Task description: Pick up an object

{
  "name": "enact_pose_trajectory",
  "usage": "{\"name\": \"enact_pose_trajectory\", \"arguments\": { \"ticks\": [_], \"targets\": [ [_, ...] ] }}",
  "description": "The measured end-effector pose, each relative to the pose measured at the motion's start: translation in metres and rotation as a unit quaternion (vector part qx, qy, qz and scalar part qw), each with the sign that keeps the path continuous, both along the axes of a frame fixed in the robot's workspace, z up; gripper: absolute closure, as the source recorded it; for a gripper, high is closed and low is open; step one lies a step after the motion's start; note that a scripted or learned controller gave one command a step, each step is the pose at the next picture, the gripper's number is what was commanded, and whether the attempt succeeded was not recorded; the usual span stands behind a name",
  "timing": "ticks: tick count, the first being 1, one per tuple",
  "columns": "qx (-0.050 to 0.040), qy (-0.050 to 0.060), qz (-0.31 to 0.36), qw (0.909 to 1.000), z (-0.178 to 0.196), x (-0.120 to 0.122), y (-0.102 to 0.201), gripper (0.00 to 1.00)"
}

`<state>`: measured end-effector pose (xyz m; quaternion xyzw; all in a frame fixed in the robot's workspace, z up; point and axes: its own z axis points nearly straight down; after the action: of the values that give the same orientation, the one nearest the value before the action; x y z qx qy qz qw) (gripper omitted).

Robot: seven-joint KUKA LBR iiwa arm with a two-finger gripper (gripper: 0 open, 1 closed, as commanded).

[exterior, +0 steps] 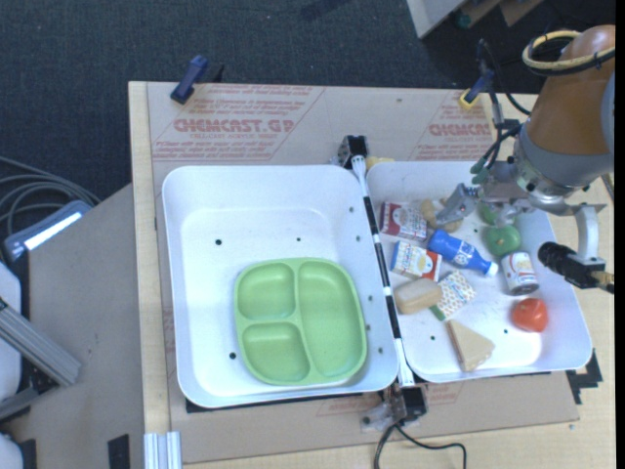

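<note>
A: Starting nearest the camera, the green tray [300,320] with three compartments lies in the left bin [195,203], toward its front. I'll place everything else from that tray.

B: And the things to pick?

A: All to the right of the tray, in the right bin [576,350]. Closest to us is a tan wedge [471,345], then a pale bread roll [417,296] just beside the divider, touching a small patterned packet [454,292]. Further right of the tray sit a red tomato [529,314] and a small can [520,272]. Behind those come a small carton [414,259], a blue bottle [461,250] lying on its side, and a green fruit [504,238].

B: Where is the gripper [459,206]?

A: At the far end of that bin, well right of the tray and behind the blue bottle, low over the clutter. Whether it is wide or narrow I cannot tell; it is too small and blurred. I see nothing held in it.

B: So how should the grab go?

A: I'd judge the bottle the nearest target. It should come straight down, straddle the bottle across its narrow width, and avoid nudging the carton alongside. A round body may roll out, so close on the middle, then lift slowly.
</note>
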<state>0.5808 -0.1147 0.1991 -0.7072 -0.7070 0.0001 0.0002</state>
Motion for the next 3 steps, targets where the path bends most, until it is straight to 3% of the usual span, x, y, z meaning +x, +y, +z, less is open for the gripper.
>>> {"name": "enact_pose_trajectory", "arguments": {
  "ticks": [1, 2, 3],
  "targets": [
    [0.0004, 0.001, 0.001, 1.0000, -0.050, 0.021, 0.021, 0.00],
    [0.0000, -0.003, 0.000, 1.0000, -0.111, 0.007, 0.010, 0.00],
    [-0.0006, -0.007, 0.000, 1.0000, -0.099, 0.009, 0.010, 1.00]
  ]
}}
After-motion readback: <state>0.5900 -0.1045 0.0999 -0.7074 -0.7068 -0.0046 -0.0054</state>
